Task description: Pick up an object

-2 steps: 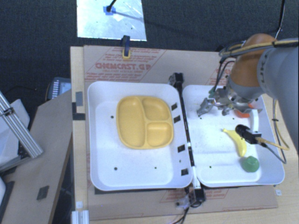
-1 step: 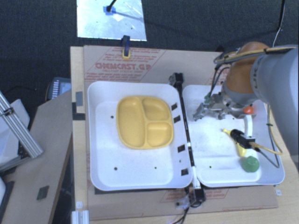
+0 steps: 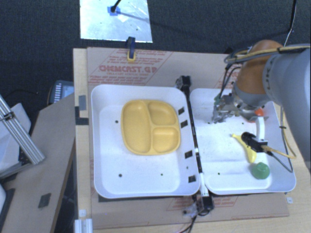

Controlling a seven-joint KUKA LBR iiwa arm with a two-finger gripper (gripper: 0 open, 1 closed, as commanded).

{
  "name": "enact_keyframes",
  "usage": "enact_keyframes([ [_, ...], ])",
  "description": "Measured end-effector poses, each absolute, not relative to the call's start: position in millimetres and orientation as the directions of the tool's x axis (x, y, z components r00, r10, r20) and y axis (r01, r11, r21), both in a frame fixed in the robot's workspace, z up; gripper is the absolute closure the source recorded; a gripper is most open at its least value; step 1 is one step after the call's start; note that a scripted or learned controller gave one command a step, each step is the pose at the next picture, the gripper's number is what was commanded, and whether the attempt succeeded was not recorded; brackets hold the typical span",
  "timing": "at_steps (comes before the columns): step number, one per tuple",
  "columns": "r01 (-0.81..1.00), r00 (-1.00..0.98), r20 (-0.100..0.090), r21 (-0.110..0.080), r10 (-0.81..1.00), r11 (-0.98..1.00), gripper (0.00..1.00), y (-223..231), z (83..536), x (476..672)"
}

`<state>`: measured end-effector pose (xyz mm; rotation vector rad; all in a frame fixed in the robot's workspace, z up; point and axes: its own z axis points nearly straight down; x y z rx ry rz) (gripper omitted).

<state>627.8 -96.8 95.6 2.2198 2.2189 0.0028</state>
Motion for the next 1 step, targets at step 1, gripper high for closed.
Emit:
enact_keyframes([
  [1,1.000,-0.004,-0.001,0.006,1.000,0.004,1.00,-93.2,159.0,626.6],
])
